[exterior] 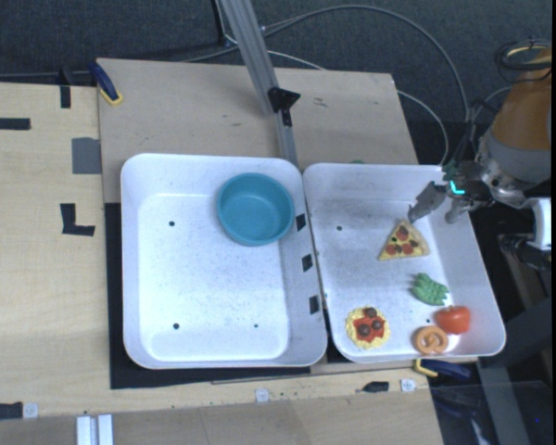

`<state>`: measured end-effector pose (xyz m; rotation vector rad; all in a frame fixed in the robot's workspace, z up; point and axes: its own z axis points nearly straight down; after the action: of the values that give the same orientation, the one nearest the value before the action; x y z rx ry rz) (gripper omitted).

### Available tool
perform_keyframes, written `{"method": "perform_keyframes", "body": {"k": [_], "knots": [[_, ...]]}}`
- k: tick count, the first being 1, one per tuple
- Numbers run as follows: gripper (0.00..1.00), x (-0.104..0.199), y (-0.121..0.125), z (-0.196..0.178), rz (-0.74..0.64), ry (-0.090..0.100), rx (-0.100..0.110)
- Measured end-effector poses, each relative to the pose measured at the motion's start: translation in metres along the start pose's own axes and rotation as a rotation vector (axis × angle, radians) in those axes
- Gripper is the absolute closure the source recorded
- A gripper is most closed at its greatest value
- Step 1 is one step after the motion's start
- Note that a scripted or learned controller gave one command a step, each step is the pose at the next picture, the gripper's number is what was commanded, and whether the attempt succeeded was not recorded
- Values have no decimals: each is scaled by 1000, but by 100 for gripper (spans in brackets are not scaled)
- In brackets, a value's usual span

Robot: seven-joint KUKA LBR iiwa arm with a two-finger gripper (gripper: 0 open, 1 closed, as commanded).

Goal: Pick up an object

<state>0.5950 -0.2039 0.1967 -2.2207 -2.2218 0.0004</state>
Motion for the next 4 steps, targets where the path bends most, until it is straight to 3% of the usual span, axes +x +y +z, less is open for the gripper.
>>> {"method": "perform_keyframes", "body": {"k": [1, 3, 4], "knots": [[0, 0, 0, 0, 0, 0, 0], [0, -2, -1, 86, 0, 1, 4], [0, -3, 1, 104, 0, -3, -8]]}}
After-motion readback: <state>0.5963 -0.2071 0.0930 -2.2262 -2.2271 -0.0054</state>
